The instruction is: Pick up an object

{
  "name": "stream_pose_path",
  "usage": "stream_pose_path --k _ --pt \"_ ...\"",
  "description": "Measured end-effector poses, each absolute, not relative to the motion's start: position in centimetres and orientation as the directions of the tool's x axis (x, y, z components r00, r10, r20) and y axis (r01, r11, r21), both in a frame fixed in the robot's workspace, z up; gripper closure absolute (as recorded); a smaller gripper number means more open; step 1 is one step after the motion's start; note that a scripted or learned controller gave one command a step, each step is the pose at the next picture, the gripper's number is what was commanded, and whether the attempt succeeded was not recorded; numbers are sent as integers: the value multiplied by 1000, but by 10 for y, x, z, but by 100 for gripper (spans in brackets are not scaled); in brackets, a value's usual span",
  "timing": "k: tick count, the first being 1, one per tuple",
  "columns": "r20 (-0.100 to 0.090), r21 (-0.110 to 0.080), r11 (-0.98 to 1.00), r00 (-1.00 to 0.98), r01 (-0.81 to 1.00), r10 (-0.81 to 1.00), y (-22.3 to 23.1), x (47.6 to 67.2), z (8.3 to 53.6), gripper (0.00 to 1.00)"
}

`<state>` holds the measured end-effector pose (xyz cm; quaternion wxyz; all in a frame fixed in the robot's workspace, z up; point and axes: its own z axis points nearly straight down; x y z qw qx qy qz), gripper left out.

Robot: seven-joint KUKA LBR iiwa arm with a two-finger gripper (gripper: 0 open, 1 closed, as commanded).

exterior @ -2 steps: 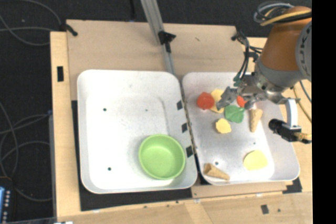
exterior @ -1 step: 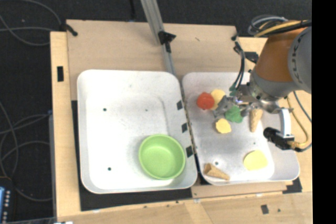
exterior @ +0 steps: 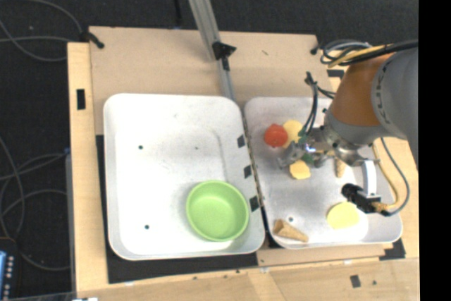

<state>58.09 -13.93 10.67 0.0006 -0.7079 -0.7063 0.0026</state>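
Observation:
In the right bin [exterior: 275, 116], my gripper [exterior: 301, 151] is low over a cluster of small things. A red ball-like object [exterior: 275, 135] lies just left of it. A yellow piece [exterior: 292, 129] sits beside the red one, and another yellow piece [exterior: 301, 170] lies right under the gripper. A pale yellow disc [exterior: 343, 216] rests near the bin's front right, and a tan cone-shaped piece [exterior: 290, 229] lies at the front edge. Nothing can be made out between the gripper's tips.
The left bin [exterior: 155, 130] holds a green bowl [exterior: 217, 211] at its front right corner. A slanted metal pole [exterior: 201, 7] rises from behind the bins. Cables hang around the wrist on the right.

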Motion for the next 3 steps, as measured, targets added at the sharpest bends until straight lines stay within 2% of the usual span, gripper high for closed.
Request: stream_pose_path --k 1,2,3 --pt "0 4 -7 7 1000 1000 -139 583 121 100" --pt "0 5 2 -2 1000 1000 -139 587 164 100" --pt "0 7 4 -4 1000 1000 -135 580 217 100"
